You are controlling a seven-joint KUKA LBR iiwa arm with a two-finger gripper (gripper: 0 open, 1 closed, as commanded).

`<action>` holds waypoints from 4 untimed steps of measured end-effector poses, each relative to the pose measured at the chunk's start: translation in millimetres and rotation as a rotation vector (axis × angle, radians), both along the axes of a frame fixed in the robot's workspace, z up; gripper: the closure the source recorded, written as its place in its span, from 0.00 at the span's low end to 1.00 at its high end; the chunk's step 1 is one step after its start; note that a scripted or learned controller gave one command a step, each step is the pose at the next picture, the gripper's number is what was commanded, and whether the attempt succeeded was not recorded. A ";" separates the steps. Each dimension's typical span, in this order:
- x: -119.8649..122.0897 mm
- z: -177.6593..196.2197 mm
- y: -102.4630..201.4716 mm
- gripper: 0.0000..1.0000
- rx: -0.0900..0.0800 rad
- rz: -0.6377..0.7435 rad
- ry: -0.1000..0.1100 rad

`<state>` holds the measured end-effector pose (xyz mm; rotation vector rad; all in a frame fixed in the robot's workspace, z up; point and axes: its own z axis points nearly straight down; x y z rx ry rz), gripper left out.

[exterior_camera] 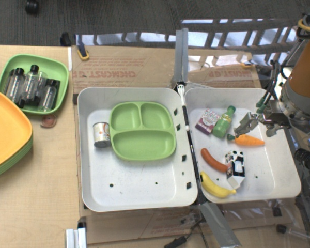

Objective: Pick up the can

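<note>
Camera view, looking down on the bench. Left bin [88, 190]: far to the left of the fingers, with a green divided plate [143, 130] and, touching the plate's left edge, the can [101, 135] lying on its side against the bin's left wall, well apart from the gripper. Right bin [279, 182]: beneath the gripper. Arm [301, 81]: enters from the right, wrist above the bin's upper right part. Gripper [259, 126]: two fingers [245, 123] spread apart with nothing between them, hanging just above the carrot [249, 141]. Green bottle [225, 122]: just left of the fingers. Sausage [214, 160] and banana [216, 187]: below and left of the fingers. Pink packet [208, 121]: left of the bottle. Black-and-white toy [236, 165]: below the fingers, right of the sausage.
</note>
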<state>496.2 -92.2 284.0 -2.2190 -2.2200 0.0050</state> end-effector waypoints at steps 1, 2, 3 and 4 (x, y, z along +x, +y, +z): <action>72.6 -94.0 61.5 0.00 0.000 0.137 0.000; 82.9 -91.5 -2.2 0.00 -0.001 -0.079 -0.003; 132.3 -186.2 -4.1 0.00 -0.002 0.067 -0.014; 133.8 -174.7 -5.4 1.00 -0.001 0.062 -0.020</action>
